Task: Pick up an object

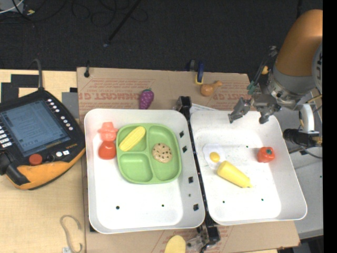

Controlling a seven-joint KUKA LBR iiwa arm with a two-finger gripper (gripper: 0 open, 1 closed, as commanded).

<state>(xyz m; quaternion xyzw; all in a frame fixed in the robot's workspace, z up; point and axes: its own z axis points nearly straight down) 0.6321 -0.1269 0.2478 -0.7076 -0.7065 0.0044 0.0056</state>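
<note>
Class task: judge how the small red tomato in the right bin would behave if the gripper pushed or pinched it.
The tomato looks round and glossy, so it would probably roll on the right bin's floor when nudged. Its smooth skin might slip between narrow fingers. It looks like a small toy, probably light; the gripper hovers above the bin's far edge.

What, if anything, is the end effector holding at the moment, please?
Nothing: the end effector hangs open above the right bin's far edge, with nothing between its fingers.

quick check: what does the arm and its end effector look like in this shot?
A bulky rounded arm, orange-gold shell above, grey section below near the wrist. The end effector is dark grey metal with two splayed fingers; a thin greenish cable runs along its left side.
</note>
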